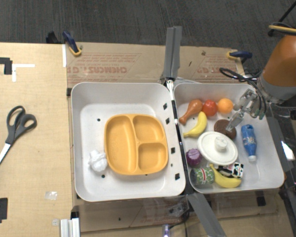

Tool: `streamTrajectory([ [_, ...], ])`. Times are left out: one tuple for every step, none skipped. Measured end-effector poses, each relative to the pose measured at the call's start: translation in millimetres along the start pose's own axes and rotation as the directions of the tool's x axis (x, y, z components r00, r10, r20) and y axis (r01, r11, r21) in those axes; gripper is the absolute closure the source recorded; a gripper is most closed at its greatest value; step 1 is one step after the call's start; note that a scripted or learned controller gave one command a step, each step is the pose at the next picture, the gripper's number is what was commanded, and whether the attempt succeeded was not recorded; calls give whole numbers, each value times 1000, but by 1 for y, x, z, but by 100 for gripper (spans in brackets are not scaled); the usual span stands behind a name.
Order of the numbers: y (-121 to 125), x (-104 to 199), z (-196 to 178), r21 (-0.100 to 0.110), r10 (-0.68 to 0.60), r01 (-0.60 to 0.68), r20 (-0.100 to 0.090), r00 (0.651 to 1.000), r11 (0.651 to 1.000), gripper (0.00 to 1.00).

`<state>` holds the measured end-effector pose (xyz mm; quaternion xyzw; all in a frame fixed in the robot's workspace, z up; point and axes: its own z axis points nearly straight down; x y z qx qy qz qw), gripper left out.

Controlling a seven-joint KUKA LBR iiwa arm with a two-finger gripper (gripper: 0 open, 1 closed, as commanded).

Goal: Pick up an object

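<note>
The right bin (274, 147) held the clutter. The gripper (233, 123) hung over a brown piece (222, 127), fingers too blurred to tell. A blue bottle (248, 141) lay just beside it, long axis running near-to-far, beside a white lid (217, 148) and banana (197, 125).

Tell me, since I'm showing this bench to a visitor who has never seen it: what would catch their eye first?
The big yellow-orange divided plastic plate fills the middle of the left white bin, with a crumpled white wad at its lower left corner. The right white bin is crowded with toy food around a round white lid, and the gripper reaches down by a blue bottle. Black-handled scissors lie on the wooden bench.
</note>
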<state>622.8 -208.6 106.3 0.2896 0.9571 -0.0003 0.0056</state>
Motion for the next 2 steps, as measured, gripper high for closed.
streamTrajectory([
  [73,55,13,2,49,-49,-8,999,999,0],
  [46,35,13,1,-16,16,-5,1000,1000,0],
])
